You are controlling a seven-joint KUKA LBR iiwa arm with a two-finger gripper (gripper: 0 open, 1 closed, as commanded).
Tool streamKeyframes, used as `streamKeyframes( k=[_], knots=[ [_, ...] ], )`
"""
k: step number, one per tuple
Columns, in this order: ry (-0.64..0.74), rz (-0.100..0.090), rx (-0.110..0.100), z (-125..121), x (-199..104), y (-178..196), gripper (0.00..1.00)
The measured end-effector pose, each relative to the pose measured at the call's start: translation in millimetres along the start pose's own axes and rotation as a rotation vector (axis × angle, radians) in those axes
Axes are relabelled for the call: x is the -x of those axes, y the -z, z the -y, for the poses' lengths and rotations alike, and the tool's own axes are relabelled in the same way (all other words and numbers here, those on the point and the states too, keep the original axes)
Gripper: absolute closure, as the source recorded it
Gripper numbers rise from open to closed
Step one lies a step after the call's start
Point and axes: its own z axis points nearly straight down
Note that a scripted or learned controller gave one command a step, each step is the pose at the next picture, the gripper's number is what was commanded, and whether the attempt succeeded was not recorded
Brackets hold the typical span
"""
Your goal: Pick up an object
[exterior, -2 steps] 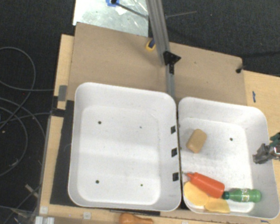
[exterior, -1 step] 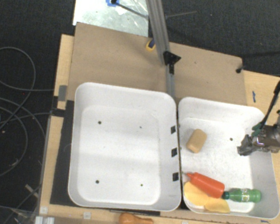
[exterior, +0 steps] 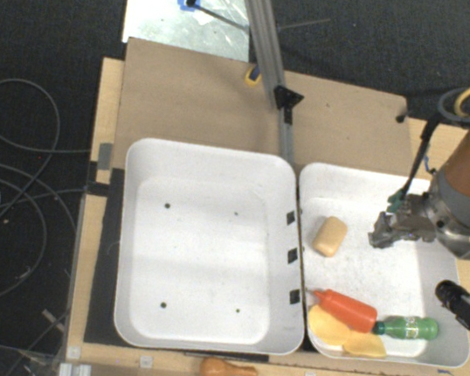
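My gripper [exterior: 382, 235] hangs over the right bin [exterior: 367, 190], right of a tan rounded block [exterior: 330, 237] that lies near the bin's left wall. The block sits apart from the gripper. At the bin's front lie an orange-red bottle [exterior: 347, 308], a green bottle [exterior: 407, 327] with a white label, and two yellow pieces [exterior: 329, 329] beneath them. I see nothing between the gripper's tips.
The left bin [exterior: 134, 238] sits beside the right one, joined by black clips along the shared wall. An orange pear-shaped toy [exterior: 226, 369] lies on the bench in front of the bins. A grey pole [exterior: 267, 42] slants down at the back.
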Motion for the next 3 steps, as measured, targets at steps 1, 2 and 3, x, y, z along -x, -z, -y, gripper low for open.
streamKeyframes(
  k=[1,2,3],
  knots=[
    [0.0,0.0,0.001,-34,-50,4,1.0],
    [0.0,-0.001,0.001,-59,-96,9,1.0],
    [0.0,-0.001,0.0,-78,-147,6,1.0]
  ],
)
